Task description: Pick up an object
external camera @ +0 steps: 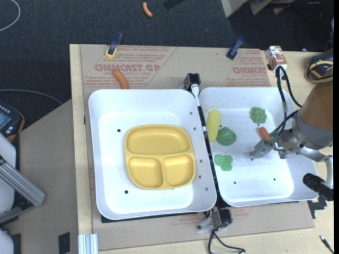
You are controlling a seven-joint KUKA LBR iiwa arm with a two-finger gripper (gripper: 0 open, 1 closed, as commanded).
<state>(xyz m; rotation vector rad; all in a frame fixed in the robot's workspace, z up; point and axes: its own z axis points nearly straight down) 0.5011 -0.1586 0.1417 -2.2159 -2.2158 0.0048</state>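
The arm comes in from the right and its gripper (pixel 263 147) sits low over the right bin (pixel 275 187). The fingers (pixel 257 152) point left and down toward the bin floor; whether they stand apart or together I cannot tell, since the grey metal blurs into one shape. A small orange piece (pixel 263 133) lies just above the fingertips, touching or nearly touching the gripper body, but nothing shows between the fingers, so I would not call it held.

The other candidates all lie to the left of the fingers. The lower green piece (pixel 224 162) is nearest, left and slightly down, near the bin's left wall. The corn (pixel 213 125) lies farther left and up, its long axis running up and down the view, close along the divider between the bins, with a round green piece (pixel 226 136) touching its right side. A light green piece (pixel 258 115) lies up from the gripper, well apart from the corn.

The left bin (pixel 100 142) carries a yellow tray (pixel 159 156) with three compartments.

My judgement: the orange piece is the likeliest target, and the move turns on bringing the fingertips up and slightly right to straddle it.
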